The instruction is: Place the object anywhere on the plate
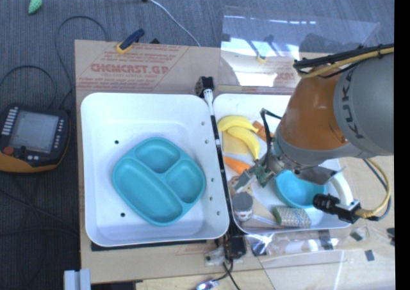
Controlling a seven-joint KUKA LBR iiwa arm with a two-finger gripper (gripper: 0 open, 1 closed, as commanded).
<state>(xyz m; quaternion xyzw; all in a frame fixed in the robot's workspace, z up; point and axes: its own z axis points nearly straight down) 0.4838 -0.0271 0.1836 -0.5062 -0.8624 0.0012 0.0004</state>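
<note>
The plate (159,180), teal with three compartments, lies in the left bin (102,116). Right of the plate, in the right bin (224,218), the jaws (251,178) hang low over clutter; whether they are apart or together cannot be told. Bananas (240,134) lie beyond them, a blue bowl (296,191) further right.

pendant (29,136) – floor, left of bench | yellow clamp (130,40) – cardboard's top edge | green scrap (35,4) – carpet
</note>
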